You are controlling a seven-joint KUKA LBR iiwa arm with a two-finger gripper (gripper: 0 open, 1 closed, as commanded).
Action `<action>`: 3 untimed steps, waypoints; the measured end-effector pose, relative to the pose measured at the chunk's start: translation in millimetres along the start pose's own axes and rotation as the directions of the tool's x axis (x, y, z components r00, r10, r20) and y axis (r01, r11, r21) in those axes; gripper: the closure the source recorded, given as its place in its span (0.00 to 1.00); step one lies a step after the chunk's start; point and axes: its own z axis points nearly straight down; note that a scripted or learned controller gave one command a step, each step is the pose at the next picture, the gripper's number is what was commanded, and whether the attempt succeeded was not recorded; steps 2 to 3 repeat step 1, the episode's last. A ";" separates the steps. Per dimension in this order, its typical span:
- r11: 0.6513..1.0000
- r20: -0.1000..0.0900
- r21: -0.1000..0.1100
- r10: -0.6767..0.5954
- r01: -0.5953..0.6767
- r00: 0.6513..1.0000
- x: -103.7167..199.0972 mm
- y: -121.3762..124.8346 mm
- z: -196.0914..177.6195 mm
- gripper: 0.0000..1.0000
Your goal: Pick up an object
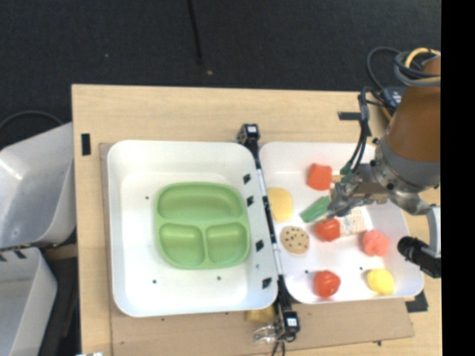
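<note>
The right bin (297, 154) holds several small toy foods. My gripper (341, 200) hangs low over the middle of this bin, reaching in from the right. A green piece (315, 210) lies slanted with its upper end right at the gripper's tip; I cannot tell whether they touch. Just below the gripper sit a red piece (327, 230) and a white patterned piece (356, 219). An orange-red piece (320, 175) lies just up and left of the gripper.
Also in the right bin are a yellow piece (280, 201), a cookie (295, 239), a pink piece (375, 242), a red piece (326, 282) and a yellow piece (381, 279). A green divided plate (202, 225) lies in the left bin (133, 273).
</note>
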 end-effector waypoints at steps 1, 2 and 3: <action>1.000 0.000 -0.002 -0.001 0.001 1.000 -1.0 0.8 -10.4 1.00; 1.000 0.000 -0.002 -0.001 0.001 1.000 -1.0 0.8 -10.4 1.00; 1.000 0.000 -0.002 -0.001 0.001 1.000 -1.0 0.8 -10.4 1.00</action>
